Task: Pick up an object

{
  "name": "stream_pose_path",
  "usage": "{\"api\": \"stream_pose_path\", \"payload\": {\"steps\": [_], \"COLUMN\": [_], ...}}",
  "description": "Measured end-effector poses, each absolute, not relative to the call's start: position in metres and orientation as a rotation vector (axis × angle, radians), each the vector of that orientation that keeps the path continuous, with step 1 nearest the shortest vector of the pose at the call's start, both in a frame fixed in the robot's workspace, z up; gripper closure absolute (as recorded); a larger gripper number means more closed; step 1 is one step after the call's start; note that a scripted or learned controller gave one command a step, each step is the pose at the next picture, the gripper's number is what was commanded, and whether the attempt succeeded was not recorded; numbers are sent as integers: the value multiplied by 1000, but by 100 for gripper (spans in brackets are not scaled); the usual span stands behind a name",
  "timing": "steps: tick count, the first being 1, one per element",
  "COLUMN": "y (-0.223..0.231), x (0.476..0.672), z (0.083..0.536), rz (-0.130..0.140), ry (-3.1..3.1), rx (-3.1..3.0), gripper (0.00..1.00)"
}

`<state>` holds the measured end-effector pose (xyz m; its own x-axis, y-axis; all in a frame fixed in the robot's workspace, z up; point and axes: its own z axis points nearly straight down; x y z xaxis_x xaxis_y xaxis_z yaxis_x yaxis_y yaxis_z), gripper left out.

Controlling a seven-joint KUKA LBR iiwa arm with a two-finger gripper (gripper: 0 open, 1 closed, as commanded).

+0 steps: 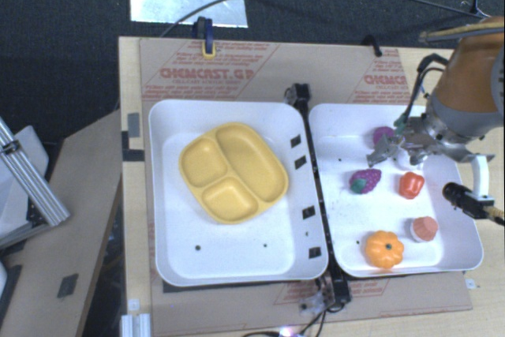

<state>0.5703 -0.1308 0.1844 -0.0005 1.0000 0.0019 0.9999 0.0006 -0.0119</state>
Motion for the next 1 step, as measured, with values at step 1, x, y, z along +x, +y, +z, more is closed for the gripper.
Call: {"api": "stream_pose_path", "payload": {"steps": [1], "y": [-131], "x": [573], "z": [191], "rz": [-1], "ry": [-2226], "rx": [-2219], "gripper": [0]}}
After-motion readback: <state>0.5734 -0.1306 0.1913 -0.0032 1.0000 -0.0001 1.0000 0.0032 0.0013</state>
